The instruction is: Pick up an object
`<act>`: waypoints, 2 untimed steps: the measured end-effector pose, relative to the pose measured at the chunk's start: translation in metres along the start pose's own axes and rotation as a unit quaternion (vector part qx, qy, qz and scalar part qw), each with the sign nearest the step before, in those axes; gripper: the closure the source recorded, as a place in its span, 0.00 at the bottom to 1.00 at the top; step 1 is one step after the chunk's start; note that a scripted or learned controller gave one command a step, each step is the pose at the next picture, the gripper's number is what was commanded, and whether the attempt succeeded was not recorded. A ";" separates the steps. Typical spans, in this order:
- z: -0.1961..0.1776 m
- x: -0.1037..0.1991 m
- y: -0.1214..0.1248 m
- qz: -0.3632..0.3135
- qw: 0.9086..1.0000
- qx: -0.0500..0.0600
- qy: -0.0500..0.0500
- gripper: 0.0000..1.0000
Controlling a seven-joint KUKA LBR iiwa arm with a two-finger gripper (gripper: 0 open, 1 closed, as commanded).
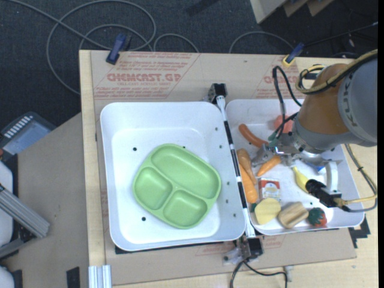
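Note:
The right bin holds several toy foods. A long carrot lies along its left wall, with a red sausage behind it. A small orange piece lies just under my gripper, which hangs low over the bin's middle. A yellow banana lies to the gripper's right. A red and white packet, a pale yellow slice, a bread roll and a red and green fruit lie along the front. The wrist hides part of the bin's back right.
The left bin holds a green divided plate. A black clamp sits at the back between the bins. The arm's orange band and black cables rise over the right bin's far side.

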State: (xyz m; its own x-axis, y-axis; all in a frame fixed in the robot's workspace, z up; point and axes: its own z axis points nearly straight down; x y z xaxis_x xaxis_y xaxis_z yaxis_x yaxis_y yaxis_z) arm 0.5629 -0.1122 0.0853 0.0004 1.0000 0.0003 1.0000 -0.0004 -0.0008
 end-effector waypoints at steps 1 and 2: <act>-0.010 0.000 0.001 0.001 1.000 -0.001 0.000 1.00; -0.099 0.081 -0.022 -0.001 1.000 -0.001 0.000 1.00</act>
